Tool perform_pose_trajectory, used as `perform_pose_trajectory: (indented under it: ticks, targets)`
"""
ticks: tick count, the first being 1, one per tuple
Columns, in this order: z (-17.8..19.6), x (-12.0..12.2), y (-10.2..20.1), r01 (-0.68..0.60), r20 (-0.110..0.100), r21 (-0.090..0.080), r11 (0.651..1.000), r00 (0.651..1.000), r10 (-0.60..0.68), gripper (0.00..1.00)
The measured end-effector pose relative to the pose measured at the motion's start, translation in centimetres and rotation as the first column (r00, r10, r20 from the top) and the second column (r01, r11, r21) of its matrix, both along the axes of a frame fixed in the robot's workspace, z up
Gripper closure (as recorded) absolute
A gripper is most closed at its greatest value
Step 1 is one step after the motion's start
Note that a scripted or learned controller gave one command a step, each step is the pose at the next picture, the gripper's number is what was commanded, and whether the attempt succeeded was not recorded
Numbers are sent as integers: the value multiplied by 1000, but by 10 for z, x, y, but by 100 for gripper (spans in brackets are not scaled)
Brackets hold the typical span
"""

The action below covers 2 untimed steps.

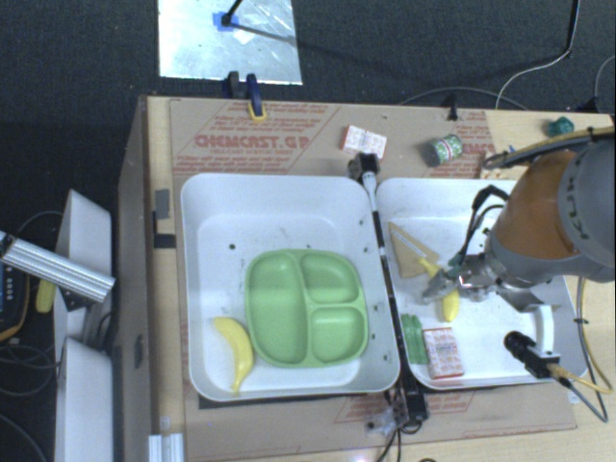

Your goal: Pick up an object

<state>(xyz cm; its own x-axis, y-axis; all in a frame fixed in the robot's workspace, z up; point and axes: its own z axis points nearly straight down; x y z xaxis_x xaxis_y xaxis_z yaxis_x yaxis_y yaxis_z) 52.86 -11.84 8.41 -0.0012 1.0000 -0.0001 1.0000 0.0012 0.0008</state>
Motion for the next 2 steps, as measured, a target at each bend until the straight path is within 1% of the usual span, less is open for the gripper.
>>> perform_pose_trajectory:
  ticks: [1, 2]
  targets:
    - [11, 1, 0, -1, 2, 0, 1000, 1000, 1, 100]
    - [102, 58, 72, -5, 6, 2, 1000, 1000, 5, 100]
